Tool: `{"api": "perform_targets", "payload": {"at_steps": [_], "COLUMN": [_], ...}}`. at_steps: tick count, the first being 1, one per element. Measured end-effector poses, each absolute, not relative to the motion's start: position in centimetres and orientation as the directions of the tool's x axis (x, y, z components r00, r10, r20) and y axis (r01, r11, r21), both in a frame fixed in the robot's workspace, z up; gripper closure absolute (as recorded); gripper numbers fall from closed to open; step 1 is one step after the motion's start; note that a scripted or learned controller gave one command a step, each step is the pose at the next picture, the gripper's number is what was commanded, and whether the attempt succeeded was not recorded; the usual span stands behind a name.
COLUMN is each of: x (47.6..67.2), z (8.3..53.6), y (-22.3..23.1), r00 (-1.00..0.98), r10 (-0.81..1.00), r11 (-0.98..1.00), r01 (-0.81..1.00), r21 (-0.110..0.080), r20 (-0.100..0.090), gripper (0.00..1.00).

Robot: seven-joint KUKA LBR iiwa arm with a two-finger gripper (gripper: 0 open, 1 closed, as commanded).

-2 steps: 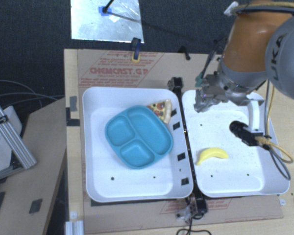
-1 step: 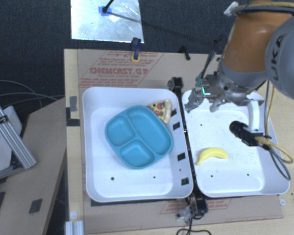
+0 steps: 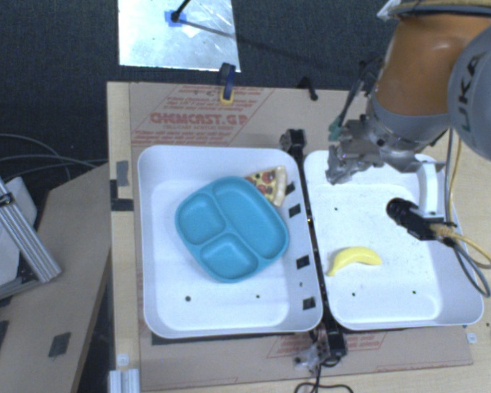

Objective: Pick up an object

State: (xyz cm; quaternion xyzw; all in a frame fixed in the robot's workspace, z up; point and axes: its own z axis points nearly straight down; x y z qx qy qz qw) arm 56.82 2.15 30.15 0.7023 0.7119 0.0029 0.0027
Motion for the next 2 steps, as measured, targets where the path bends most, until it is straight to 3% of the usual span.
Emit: {"api": "perform_targets", "payload": {"at_steps": [1, 2], "x": [56.8, 53.1], "z": [30.1, 35.5], "y": [2.1, 1.2], "r00": [-0.013, -0.005], "r10": [1.0, 1.0], "r11": [0.013, 0.005], "r01": [1.0, 1.0], "r21": [0.007, 0.006], "r20": [0.0, 0.001], "gripper": [0.0, 0.0]}}
